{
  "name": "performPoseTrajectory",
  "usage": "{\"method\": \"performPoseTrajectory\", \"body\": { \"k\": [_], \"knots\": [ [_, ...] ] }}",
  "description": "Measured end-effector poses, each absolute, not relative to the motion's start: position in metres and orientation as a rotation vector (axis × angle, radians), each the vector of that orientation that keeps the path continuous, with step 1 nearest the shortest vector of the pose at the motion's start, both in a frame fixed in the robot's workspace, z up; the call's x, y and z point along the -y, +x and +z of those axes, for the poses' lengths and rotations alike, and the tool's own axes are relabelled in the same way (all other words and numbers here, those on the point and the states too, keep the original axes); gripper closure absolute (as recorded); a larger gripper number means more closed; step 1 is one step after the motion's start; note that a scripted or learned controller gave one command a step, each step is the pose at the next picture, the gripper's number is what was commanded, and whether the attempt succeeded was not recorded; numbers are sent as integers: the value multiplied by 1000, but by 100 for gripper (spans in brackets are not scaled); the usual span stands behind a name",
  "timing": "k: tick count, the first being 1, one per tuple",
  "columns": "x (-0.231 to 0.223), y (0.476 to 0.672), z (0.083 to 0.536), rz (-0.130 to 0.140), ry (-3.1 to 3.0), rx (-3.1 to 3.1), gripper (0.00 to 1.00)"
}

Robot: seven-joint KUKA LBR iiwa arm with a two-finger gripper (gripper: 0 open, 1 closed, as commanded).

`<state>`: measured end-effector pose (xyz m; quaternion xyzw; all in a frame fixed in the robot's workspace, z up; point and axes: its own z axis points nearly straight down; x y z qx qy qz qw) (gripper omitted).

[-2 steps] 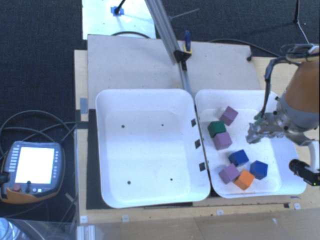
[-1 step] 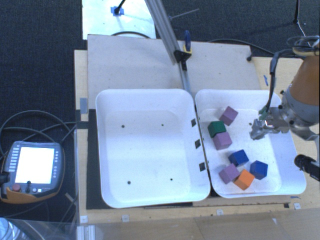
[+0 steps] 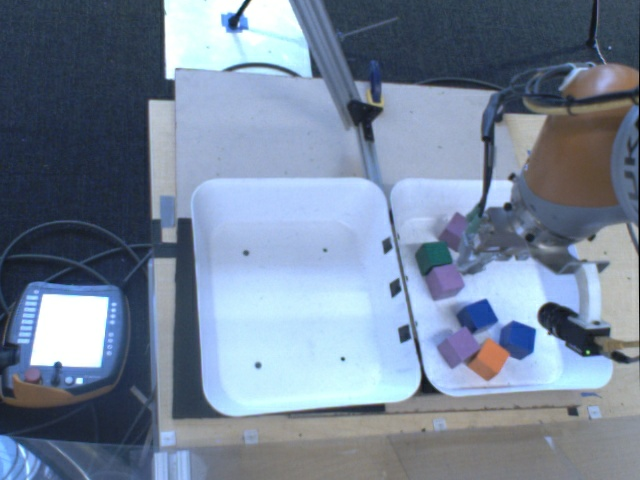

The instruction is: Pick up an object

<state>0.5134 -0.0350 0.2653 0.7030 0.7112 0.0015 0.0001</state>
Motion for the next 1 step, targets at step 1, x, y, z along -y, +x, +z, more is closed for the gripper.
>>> {"method": "performPoseTrajectory", "body": {
  "k": [1],
  "knots": [
    [-18, 509, 263, 4, 2209, -2235, 100]
  ]
}}
